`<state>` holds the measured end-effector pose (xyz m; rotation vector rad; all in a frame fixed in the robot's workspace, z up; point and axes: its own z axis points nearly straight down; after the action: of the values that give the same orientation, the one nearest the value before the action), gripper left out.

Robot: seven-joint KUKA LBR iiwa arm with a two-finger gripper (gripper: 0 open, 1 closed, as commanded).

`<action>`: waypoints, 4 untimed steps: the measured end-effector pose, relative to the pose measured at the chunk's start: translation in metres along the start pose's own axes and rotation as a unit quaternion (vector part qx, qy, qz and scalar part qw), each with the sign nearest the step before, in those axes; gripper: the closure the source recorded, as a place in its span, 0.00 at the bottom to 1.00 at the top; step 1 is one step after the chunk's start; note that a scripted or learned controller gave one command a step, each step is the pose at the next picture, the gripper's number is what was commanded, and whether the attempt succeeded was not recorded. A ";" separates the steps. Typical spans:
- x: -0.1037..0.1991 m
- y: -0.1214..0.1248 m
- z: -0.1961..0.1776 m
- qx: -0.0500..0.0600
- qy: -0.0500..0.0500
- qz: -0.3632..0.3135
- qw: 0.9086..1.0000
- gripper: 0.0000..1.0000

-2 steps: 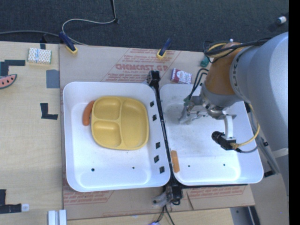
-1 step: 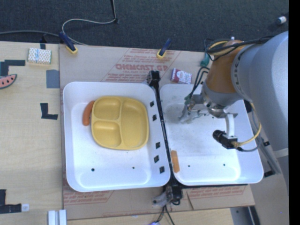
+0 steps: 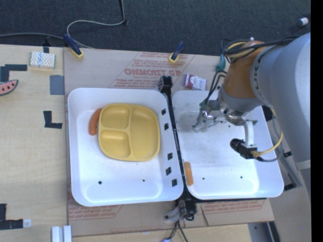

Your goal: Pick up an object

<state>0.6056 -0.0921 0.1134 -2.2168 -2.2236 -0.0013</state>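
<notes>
A yellow divided plate (image 3: pixel 129 131) lies in the left white bin (image 3: pixel 86 183). An orange sausage-shaped piece (image 3: pixel 93 122) rests against the plate's left rim. A small orange piece (image 3: pixel 188 173) lies at the left wall of the right white bin (image 3: pixel 237 183). My gripper (image 3: pixel 203 122) is low over the upper left part of the right bin's floor, well above the small orange piece and apart from it. I see nothing in the gripper. The grey arm with its orange band (image 3: pixel 242 77) covers the bin's upper right part.
Black clips (image 3: pixel 169 135) line the seam between the bins. A small red and white packet (image 3: pixel 194 81) lies on the cardboard behind the right bin. Yellow clamps (image 3: pixel 176 54) hold the cardboard's far edge. A black cable fitting (image 3: pixel 243 148) hangs off the arm over the right bin.
</notes>
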 end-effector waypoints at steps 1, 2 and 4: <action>0.000 0.000 0.000 0.000 0.000 0.000 1.000 0.00; -0.003 0.050 0.028 -0.001 -0.001 0.000 1.000 0.00; -0.004 0.050 0.018 -0.001 -0.003 0.000 1.000 0.00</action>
<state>0.6551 -0.0961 0.0951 -2.2198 -2.2274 0.0024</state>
